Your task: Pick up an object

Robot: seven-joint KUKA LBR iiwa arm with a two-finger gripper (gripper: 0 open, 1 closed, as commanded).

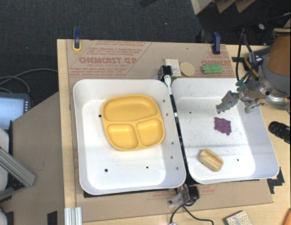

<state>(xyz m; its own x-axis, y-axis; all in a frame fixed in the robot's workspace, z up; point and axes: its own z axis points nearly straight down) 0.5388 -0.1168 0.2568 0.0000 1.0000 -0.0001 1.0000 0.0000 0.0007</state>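
The tool is seen open over the right bin, holding nothing, just above a purple thing.

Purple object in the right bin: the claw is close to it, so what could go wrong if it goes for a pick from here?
1. The purple object looks flat against the right bin's floor, so the claw may slide over it.
2. The claw sits up and to the right of it, not centred, so a straight descent could miss.
3. The tan block lies apart, unlikely to interfere.
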